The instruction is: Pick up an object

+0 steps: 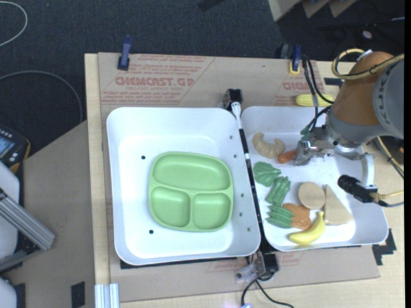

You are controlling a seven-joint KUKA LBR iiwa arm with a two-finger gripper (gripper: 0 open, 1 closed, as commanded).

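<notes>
The gripper [307, 151] is hanging low over the right bin [366, 233], up near its back half, but honestly I'm not able to tell what state it's in; the wrist and a tangle of cables are sitting right on top of it from this angle. The arm [366, 101] is coming in from the right, and its orange band is blocking the bin's far right corner.

Just left of the gripper a small orange-red piece [288, 155] is peeking out, mostly hidden, so I'm not calling what it is. Next to that a tan croissant-looking thing [268, 146] is lying near the bin's back left. Toward the front, the toy food is piling up: green leafy bits [272, 185], a round tan slice [311, 195], a pale wedge [336, 208], a carrot [297, 214] half buried, and a banana [307, 231] touching the wedge.

The left bin [128, 172] is holding a green divided plate [191, 190].

The cardboard [192, 76] under the bins is showing red print reading "CHEMCAST G P", with the rest getting cut off by the bins. A yellow object [307, 99] behind the right bin is too cable-covered to identify.
</notes>
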